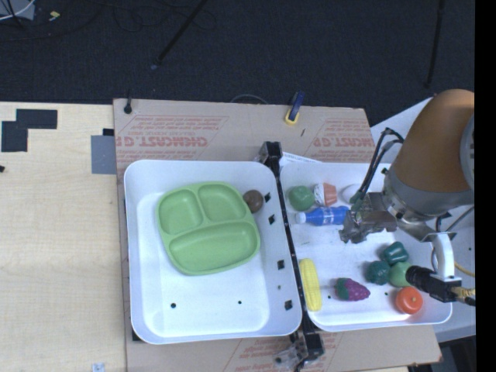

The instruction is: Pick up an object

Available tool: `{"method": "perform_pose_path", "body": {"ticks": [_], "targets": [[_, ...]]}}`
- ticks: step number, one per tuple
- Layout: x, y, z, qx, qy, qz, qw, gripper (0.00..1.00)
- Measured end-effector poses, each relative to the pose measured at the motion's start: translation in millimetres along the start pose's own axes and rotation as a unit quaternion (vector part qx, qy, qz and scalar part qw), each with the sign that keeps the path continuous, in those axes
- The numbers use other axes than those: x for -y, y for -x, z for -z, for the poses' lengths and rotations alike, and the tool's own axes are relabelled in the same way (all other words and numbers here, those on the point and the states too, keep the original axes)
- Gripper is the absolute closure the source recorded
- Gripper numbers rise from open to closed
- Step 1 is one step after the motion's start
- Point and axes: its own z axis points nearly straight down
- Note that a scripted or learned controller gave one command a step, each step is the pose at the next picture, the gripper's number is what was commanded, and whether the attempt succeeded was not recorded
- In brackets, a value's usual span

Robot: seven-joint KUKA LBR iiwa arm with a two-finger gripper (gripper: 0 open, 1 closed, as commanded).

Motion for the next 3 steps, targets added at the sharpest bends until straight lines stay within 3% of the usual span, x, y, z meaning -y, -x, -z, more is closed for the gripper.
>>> {"method": "perform_pose_path", "body": {"ticks": [1, 3], "targets": [[19, -59, 4, 0.000, -0.001, 0.000, 1.0000, 1.00], [13, -79, 1, 0.001, 0.000, -0.002, 1.0000, 1.00]]}}
